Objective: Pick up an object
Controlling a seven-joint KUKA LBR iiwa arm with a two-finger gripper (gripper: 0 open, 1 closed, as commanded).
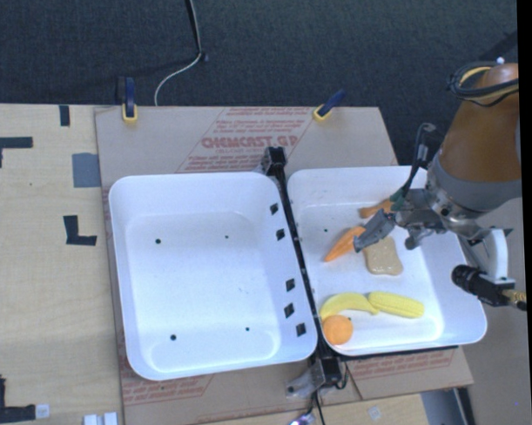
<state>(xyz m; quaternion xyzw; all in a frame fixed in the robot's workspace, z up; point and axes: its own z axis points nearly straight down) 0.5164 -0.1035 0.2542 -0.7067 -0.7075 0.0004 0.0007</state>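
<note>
The right bin (453,331) holds several toy foods. An orange carrot (340,246) lies near the bin's middle left, with a tan bread slice (384,261) just to its right. A yellow banana (346,304), a yellow corn cob (397,305) and a small orange (338,330) lie along the front. A second orange piece (373,210) peeks out behind the gripper. My gripper (375,233) hangs low over the carrot's thick end and the bread's top edge, reaching in from the right. Nothing is visibly lifted.
The left bin (128,256) sits beside the right one, split from it by a black hinge strip (287,250). Both rest on a cardboard sheet (237,138) held by clamps. The arm's orange and grey wrist (481,147) looms over the right bin's far right edge.
</note>
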